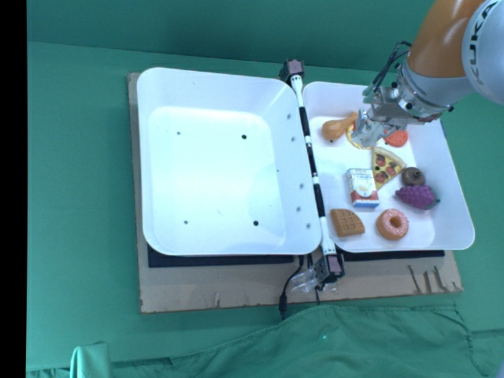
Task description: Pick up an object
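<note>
Green cloth covers the desk (79,172), where a cardboard sheet (236,294) underlies two white bins. The right bin (453,211) holds toy foods. The end effector (368,132) hangs low over an orange slice (357,140); its grip I cannot tell.

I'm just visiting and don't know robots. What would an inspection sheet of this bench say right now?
Surface: two white bins side by side on a cardboard sheet over green cloth; left bin, right bin.
Job's things: toy food in the right bin: chicken drumstick, pizza slice, small carton, waffle, donut, grapes, a brown piece, a red piece.
Clutter: nothing seen.
Grippers: gripper low over the right bin's far end, beside the drumstick; grip unclear.
Cables: black cables at the wrist; a black lead at the front edge.
Surroundings: green cloth backdrop.
</note>
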Available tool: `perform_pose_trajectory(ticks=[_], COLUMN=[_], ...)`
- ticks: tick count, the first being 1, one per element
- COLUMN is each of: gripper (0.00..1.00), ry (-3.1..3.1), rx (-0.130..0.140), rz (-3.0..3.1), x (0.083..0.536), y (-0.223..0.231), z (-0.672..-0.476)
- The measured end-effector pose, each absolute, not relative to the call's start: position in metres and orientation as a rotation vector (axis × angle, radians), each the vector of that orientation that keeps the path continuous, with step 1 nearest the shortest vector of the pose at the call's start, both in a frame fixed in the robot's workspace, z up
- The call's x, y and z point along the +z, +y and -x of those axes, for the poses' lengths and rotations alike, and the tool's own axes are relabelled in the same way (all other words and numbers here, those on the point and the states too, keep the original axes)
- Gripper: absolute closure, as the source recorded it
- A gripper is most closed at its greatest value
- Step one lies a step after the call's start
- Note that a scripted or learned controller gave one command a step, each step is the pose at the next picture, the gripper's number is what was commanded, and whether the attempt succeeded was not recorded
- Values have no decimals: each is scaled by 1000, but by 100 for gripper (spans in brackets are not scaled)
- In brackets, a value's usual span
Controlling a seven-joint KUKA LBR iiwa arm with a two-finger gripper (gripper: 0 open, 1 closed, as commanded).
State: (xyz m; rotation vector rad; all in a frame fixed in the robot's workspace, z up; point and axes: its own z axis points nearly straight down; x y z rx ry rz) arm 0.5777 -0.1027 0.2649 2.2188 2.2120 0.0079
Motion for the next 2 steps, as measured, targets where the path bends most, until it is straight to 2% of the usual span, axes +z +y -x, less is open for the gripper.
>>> perform_pose_trajectory(ticks=[2], gripper=[100], ry=[2212], rx=[11], rz=[-2216], x=[376], y=[-102], z=[-591])
